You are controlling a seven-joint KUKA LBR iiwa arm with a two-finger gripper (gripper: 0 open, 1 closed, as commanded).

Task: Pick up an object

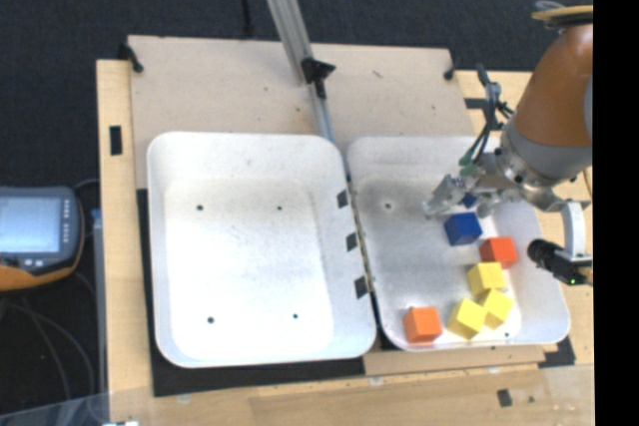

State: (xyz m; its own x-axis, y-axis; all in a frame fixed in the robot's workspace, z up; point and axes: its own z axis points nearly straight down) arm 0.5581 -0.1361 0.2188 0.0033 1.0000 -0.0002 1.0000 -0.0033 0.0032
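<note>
Tool (451, 200) hovers just above the blue block (462, 229) in the right bin (399, 165) — can't tell its state. I'd drop straight down, centred — the orange block (499, 251) sits close.

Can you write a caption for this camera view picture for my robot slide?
A robot arm's gripper hovers just above a blue block in the right bin, near orange and yellow blocks.
</note>
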